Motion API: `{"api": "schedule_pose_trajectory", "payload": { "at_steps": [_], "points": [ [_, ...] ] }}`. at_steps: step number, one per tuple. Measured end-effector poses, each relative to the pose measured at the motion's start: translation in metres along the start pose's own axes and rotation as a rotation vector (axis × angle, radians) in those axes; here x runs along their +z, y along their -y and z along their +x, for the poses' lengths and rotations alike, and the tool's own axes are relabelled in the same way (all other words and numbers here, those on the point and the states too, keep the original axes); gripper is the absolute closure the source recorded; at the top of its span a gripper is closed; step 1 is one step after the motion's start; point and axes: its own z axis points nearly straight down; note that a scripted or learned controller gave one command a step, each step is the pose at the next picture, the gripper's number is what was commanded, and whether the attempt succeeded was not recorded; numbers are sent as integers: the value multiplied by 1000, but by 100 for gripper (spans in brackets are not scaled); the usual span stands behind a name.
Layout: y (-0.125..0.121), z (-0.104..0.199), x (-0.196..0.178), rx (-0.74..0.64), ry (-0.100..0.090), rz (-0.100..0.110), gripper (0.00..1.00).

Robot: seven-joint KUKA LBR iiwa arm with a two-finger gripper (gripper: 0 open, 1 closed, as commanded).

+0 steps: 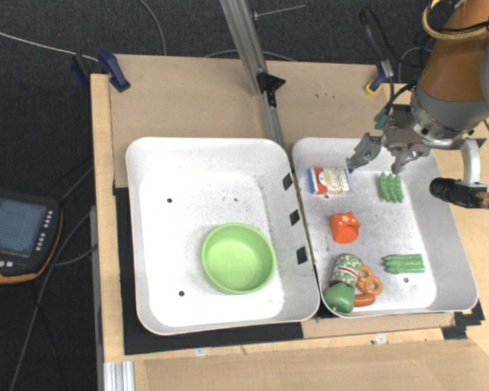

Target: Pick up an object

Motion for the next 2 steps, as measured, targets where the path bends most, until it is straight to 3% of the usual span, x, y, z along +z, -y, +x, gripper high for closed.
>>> {"api": "schedule_pose_trajectory", "payload": {
  "at_steps": [2],
  "points": [
    [6, -8, 92, 0, 0, 1, 0]
  ]
}}
